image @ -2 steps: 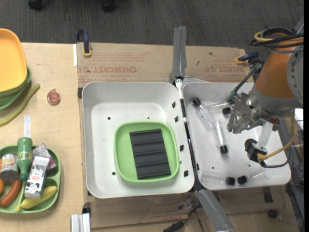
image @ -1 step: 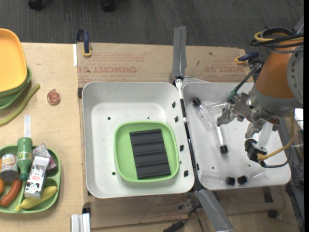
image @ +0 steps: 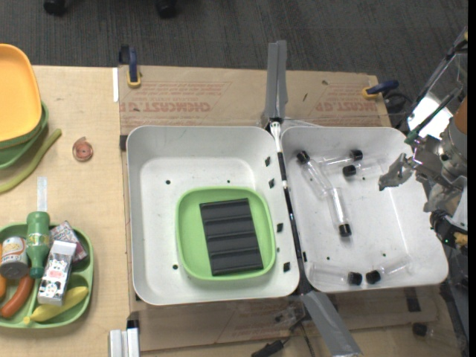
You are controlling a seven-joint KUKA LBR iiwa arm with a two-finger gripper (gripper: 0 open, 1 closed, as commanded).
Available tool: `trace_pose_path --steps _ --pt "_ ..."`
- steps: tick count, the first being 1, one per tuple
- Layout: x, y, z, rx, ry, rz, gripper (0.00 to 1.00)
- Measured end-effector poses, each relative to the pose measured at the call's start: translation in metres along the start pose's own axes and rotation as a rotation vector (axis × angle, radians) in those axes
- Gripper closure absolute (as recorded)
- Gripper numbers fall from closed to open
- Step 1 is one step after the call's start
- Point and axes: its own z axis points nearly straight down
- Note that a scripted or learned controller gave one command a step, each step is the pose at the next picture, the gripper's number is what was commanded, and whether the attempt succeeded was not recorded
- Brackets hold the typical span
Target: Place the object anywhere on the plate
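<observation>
Several clear tubes [image: 338,208] hard to discern, pincer [image: 393,175] partly cut off

A plate [image: 190,233] bearing a ribbed block [image: 230,235] lies in the left bin [image: 149,169]; tubes [image: 338,208] lie in the right bin [image: 416,262].

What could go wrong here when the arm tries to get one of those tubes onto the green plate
Three risks, as I judge them:
1. The tubes are clear and thin against the white right bin, so a grasp could miss or slip.
2. Two tubes by the bin's near wall may leave the gripper little room.
3. A dark ribbed block covers most of the plate, so a round tube could roll off.
</observation>
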Motion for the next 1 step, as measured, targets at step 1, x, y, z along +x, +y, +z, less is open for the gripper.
trace_pose_path --steps 1 --pt "-0.0580 0.0209 -0.0086 0.001 0.000 -0.003 0.00"
